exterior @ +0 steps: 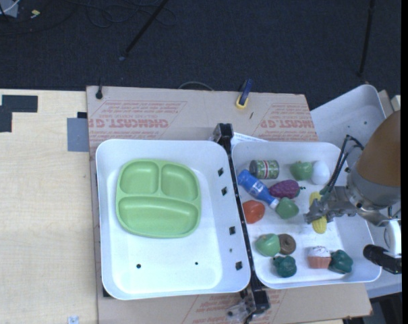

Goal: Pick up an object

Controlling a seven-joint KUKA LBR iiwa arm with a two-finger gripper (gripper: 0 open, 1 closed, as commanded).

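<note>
1. my gripper (320, 216) hangs low over the right bin (355, 245), by a small yellow toy (319, 225); i cannot tell whether i grip it.
2. nearer the bench's front edge lie a cupcake toy (319, 256) and a doughnut toy (286, 244), loose for picking.
3. further back, a blue bottle (256, 188) and a tin can (264, 169); labels unreadable.
4. the left bin (156, 275) holds a green divided plate (158, 198).
5. beyond, cardboard (190, 117) carries reversed red print i cannot read.

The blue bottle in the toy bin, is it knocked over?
Yes. The blue bottle lies on its side, slanted across the right bin, its lower end touching a green toy. The little can beside it lies tipped over too. Nothing looks spilled or broken.
</note>
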